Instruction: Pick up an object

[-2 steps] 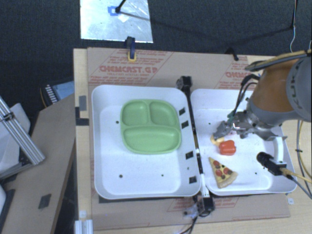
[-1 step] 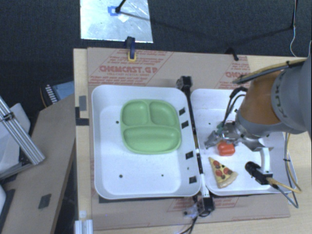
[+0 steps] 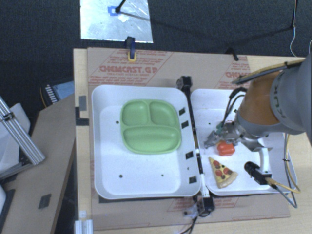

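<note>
I have the gripper (image 3: 218, 139) low in the right white plastic bin (image 3: 207, 101), just beside the small red rounded toy (image 3: 225, 148). Whether it grips anything, I cannot tell. I judge this the approach step; next calls for centring over the toy. The flat pizza-slice toy (image 3: 222, 172) lies near, and the bin's inner wall crowds my left.

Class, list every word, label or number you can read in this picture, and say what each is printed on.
"CHEMCAST GP": red print on the brown sheet beneath the bins, readable behind the left bin.
A second red print near the arm is cut off, unreadable.
Nothing readable on the green tray or toy pizza slice.
</note>
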Robot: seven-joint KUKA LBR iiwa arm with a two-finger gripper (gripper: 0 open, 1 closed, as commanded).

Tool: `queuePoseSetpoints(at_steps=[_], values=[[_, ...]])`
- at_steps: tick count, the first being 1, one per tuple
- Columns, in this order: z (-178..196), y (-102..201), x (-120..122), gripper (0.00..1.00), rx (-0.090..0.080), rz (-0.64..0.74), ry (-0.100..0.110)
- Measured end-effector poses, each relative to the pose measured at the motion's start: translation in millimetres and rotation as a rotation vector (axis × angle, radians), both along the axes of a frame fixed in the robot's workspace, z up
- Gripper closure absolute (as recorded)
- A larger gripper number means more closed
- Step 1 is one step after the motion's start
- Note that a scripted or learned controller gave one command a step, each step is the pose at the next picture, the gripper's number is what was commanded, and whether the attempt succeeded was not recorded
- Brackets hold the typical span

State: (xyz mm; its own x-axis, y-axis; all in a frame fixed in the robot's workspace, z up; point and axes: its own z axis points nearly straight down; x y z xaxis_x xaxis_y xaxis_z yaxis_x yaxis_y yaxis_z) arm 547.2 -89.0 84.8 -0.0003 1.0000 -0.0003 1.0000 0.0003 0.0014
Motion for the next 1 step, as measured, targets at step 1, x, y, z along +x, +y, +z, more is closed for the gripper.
queuePoseSetpoints(at_steps=[1], values=[[10.7, -0.1, 0.8, 1.00, 0.000, 0.001, -0.002]])
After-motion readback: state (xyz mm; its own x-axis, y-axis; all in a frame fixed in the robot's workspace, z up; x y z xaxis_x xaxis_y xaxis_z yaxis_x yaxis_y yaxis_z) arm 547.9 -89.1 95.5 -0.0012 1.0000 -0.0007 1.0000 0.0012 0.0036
